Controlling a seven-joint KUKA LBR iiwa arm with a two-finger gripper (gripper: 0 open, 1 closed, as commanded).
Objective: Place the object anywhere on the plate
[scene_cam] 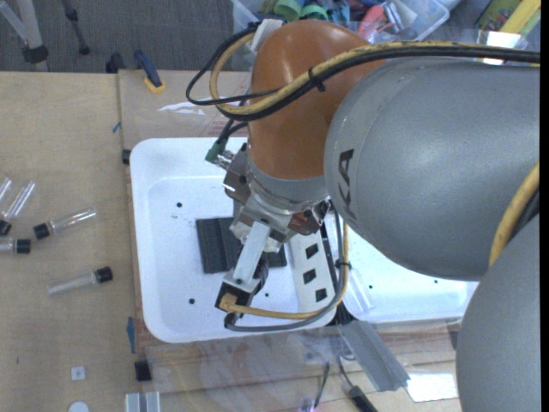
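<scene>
At the far left of the frame, clear tubes [67, 221] with black caps lie scattered on the wooden bench [60, 333], well apart from the bins. Next comes the left bin [141, 230], in the middle of the frame. On its white floor, toward lower centre, a dark block [214, 244] lies flat. A smaller dark piece [276, 259] shows just to its right, partly under the wrist. The gripper [290, 227] hangs low over this bin, just right of the block and tucked beneath the orange band. Whether it is open or closed, or has hold of anything, cannot be told. The grey arm [429, 144] reaches in across the right of the frame. At the top edge stands a clear tub [243, 5] of coloured toys. A strip of the right bin [403, 294] shows at lower right.
</scene>
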